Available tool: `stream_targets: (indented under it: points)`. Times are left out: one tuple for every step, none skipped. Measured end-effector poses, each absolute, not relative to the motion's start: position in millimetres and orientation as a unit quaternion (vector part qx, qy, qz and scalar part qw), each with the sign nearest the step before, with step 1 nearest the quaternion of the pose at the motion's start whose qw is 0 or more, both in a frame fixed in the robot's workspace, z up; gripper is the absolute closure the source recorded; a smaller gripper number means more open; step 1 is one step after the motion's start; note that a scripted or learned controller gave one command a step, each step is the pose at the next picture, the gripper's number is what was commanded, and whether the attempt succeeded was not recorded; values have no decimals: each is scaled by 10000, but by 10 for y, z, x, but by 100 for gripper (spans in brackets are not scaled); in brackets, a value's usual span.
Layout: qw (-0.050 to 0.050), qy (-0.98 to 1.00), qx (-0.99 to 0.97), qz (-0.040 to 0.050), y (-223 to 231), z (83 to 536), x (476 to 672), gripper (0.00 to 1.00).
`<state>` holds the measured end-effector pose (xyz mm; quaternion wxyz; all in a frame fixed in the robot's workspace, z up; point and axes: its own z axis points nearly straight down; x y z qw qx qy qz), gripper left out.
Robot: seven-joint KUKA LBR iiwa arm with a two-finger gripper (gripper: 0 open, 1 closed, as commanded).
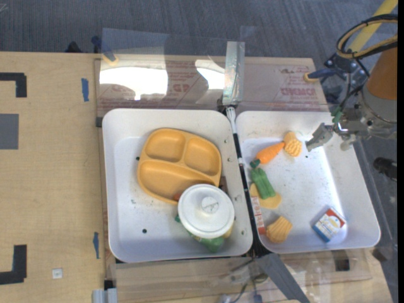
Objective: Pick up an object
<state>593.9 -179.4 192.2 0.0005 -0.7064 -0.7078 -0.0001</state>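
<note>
We see the arm [379, 74] entering from the right edge of the camera view, its orange band showing just above the wrist, with cables looping over it near the top right corner. The wrist leans in over the upper right rim of the right bin [363, 188], and the gripper [328, 136] hangs at that rim, above the bin's far right corner. Whether the tool is clenched or released we cannot tell from this slanted look, and nothing shows in its grasp. Inside the right bin we find a toy carrot [270, 153] lying tilted near the far wall, touching a small yellow ridged piece [292, 146] just beside the gripper's reach. A green toy [261, 183] lies along the bin's left wall, with a pale yellow piece [271, 201] touching its lower end and another yellow ridged piece [279, 229] nearer the front. A small blue and white carton [328, 225] rests in the front right corner, well apart from the rest. In the left bin [117, 188] an orange divided plate [178, 164] lies flat, and a white lidded cup [206, 211] overlaps its front edge.
</note>
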Motion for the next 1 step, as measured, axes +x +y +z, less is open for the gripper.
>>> stream_targets:
  points:
    - [-12,-5927,-8054,-14,-1306,871,6115,0]
